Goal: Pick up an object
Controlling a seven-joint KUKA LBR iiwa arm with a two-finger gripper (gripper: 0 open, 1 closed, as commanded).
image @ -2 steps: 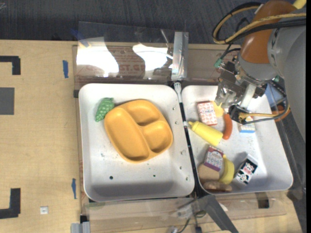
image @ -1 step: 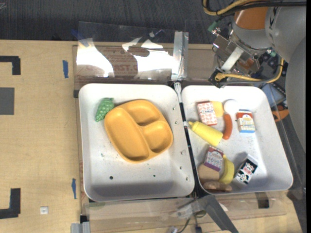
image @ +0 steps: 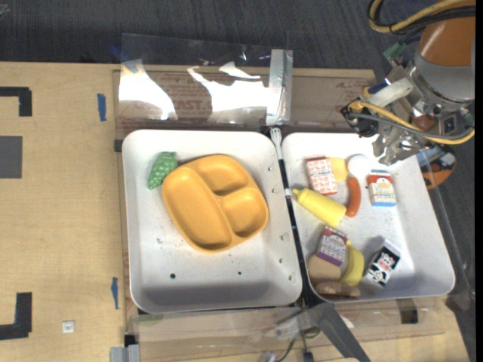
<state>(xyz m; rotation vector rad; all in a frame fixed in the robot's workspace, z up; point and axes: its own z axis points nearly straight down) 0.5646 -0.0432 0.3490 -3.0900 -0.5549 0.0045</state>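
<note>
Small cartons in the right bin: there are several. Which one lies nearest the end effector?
The white carton with the red top, at the bin's upper right, just below the end effector. The red-and-white carton sits further left; the purple carton and black-and-white carton lie lower.

— What carried everything?
— A tan bench (image: 60,225), marked with black tape corners and blue tape bits.
— And directly on it?
— Two shallow white bins side by side, the left bin (image: 143,277) touching the right bin (image: 434,266), with a clear plastic sheet (image: 204,89) behind them.
</note>
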